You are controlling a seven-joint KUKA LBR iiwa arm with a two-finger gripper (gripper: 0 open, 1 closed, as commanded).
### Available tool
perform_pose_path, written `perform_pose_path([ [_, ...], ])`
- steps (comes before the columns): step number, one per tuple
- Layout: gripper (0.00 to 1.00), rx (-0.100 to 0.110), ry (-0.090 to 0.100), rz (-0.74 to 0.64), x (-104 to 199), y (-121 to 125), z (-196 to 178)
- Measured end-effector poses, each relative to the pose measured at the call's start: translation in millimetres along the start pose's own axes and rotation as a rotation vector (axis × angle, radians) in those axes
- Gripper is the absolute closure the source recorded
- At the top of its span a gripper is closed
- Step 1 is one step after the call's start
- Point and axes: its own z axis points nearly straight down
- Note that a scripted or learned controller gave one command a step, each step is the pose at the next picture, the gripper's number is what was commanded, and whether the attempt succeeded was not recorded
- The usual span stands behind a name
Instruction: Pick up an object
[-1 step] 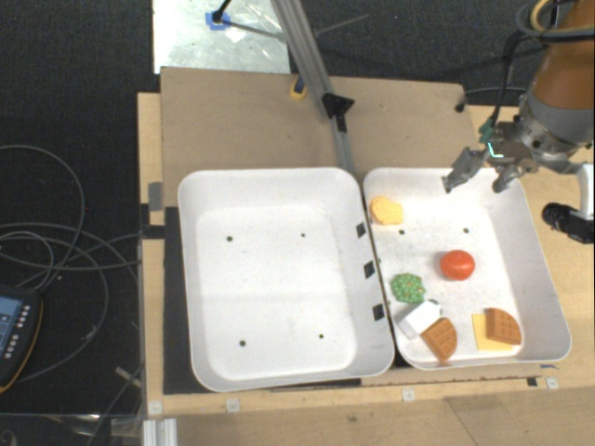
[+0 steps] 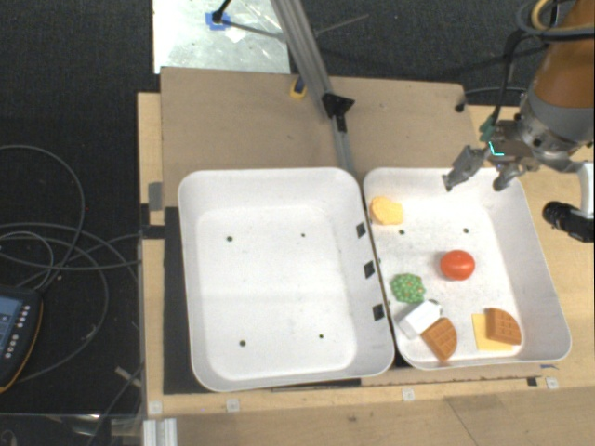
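From above, the bench (image 2: 409,119) carries two shallow white bins side by side. The left bin (image 2: 200,249) shows its bare floor with a few dark dots. The right bin (image 2: 535,249) holds all the loose pieces.

Near the right bin's far left corner lies a yellow piece (image 2: 387,212). A red tomato (image 2: 456,265) sits about mid-bin, well apart from the others. Against the left wall is a green bumpy piece (image 2: 407,288), and just beside it toward the near edge lies a white block (image 2: 419,319), touching or nearly touching a brown wedge (image 2: 441,337). By the near right corner a yellow slab (image 2: 487,333) has a brown waffle-like piece (image 2: 502,324) resting on it.

The arm (image 2: 562,82) reaches in from the right edge of the bench, and its gripper (image 2: 482,173) hangs over the far edge of the right bin. The two fingers (image 2: 460,171) stand spread apart with nothing between them, and they are well apart from the tomato and the yellow piece.

A grey pole (image 2: 307,45) slants across the far side of the bench.
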Motion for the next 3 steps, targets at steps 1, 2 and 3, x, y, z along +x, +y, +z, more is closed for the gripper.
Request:
perform_pose_path([
  [1,0.00,0.005,0.000,0.005,-6,-8,49],
  [2,0.00,0.004,0.000,0.005,-9,-2,109],
  [3,0.00,0.004,0.000,0.004,-14,6,159],
])
